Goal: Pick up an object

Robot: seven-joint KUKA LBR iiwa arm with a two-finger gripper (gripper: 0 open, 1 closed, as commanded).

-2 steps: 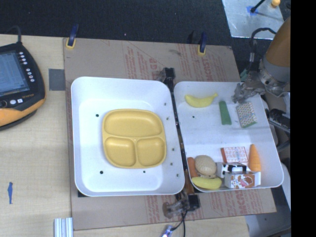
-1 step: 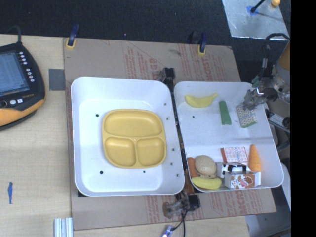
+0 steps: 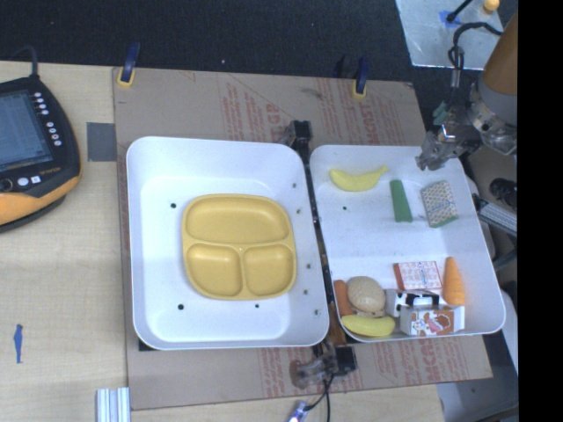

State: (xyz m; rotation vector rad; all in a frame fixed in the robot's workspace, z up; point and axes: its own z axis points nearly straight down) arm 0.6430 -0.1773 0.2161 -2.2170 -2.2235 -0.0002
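Red printing runs along the cardboard sheet (image 3: pixel 264 95) under the bins, but it is too faint to read. The small cartons (image 3: pixel 422 299) at 5 o'clock in the right bin (image 3: pixel 352 236) carry red and white labels; the words are not legible. The green stick (image 3: pixel 400 200) lies at 1 o'clock in this bin, its long axis from 12 to 6. The banana (image 3: pixel 357 178) lies beside it, from 9 to 3. The gripper (image 3: pixel 437 148) hovers over the bin's 1 o'clock corner; I cannot tell its jaws. The left bin (image 3: pixel 154 236) holds a yellow divided tray (image 3: pixel 239 244).
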